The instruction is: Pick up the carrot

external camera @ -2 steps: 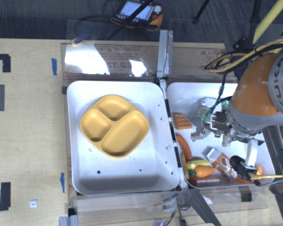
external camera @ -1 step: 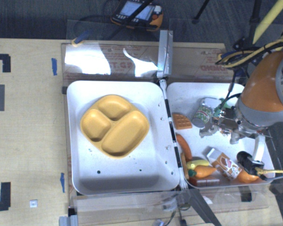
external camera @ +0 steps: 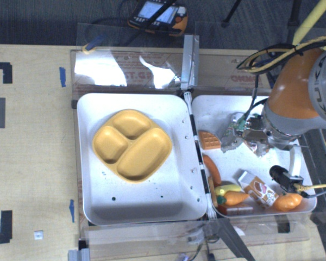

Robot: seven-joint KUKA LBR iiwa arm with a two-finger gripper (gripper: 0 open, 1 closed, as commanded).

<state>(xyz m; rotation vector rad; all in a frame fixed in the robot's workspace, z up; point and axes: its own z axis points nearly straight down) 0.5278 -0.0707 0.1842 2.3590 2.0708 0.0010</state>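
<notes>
Looking down, I see the carrot point(external camera: 237, 198) lying at the right bin's point(external camera: 217, 109) near edge beside a yellow toy point(external camera: 229, 189). I can't tell how the jaws point(external camera: 244, 140), above it, stand.

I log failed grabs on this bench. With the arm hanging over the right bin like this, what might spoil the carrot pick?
1. The carrot lies packed against the yellow fruit and small carton, so fingers may catch a neighbour.
2. It sits near the bin wall, limiting approach.
3. The gripper hangs away from it.
</notes>
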